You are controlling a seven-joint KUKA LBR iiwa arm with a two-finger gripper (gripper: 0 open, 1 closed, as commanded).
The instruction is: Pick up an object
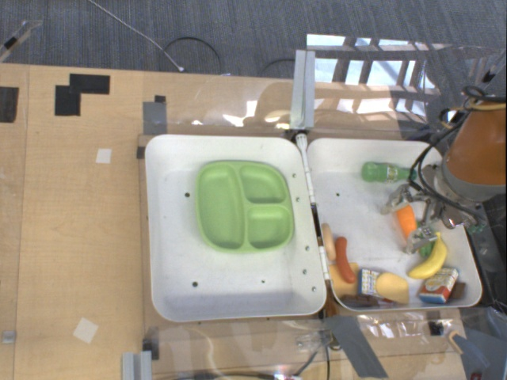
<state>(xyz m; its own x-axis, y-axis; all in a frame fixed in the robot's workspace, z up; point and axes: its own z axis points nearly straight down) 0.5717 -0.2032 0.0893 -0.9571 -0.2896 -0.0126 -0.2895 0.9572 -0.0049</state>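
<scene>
My gripper (407, 222) hangs low over the right bin (348, 161), under the arm's orange band (478, 150). It is open, with one metal finger (394, 203) at the upper left and the other at the lower right. An orange carrot (405, 218) lies between them on the bin floor. I cannot tell whether the fingers touch it. A yellow banana (429, 261) lies just below the gripper, and a green bottle (383, 171) lies on its side above it.
Along the right bin's front lie a red sausage (342, 252), a tan bread piece (342, 274), a small printed box (368, 280), a yellow lemon (394, 286) and a red-and-blue carton (440, 286). The left bin (170, 291) holds a green divided plate (243, 205).
</scene>
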